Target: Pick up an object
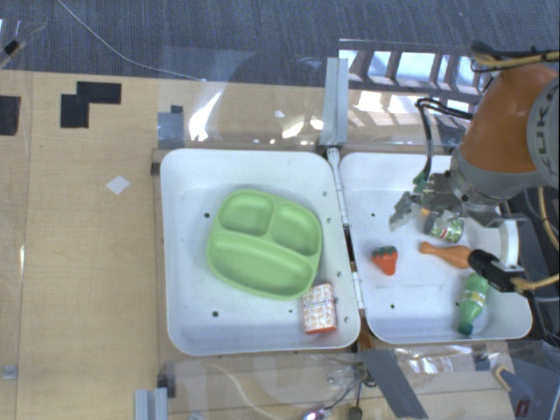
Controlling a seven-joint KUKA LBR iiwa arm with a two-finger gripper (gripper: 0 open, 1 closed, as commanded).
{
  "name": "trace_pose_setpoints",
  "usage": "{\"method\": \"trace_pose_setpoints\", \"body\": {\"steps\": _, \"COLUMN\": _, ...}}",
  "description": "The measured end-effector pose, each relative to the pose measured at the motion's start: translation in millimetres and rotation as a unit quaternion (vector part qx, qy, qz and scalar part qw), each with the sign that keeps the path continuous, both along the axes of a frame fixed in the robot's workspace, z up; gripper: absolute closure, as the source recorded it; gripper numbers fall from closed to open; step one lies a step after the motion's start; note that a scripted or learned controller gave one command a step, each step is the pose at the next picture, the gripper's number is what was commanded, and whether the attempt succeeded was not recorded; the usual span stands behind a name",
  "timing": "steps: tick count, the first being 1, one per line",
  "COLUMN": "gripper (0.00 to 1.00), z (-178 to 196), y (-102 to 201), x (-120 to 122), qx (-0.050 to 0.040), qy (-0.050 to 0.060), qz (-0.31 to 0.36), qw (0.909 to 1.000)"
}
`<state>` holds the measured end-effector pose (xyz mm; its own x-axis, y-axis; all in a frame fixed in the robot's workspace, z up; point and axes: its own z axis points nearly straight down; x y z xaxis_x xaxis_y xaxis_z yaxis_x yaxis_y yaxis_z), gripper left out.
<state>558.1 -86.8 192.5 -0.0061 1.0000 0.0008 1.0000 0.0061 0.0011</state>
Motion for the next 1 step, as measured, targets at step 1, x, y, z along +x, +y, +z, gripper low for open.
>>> {"method": "trace_pose_setpoints", "body": {"steps": 1, "gripper": 0.0, "z": -82.9, "y": -22.5, "x": 37.4, "qx": -0.0003, "qy": -0.001, "qz": -0.002, "qw": 1.0}}
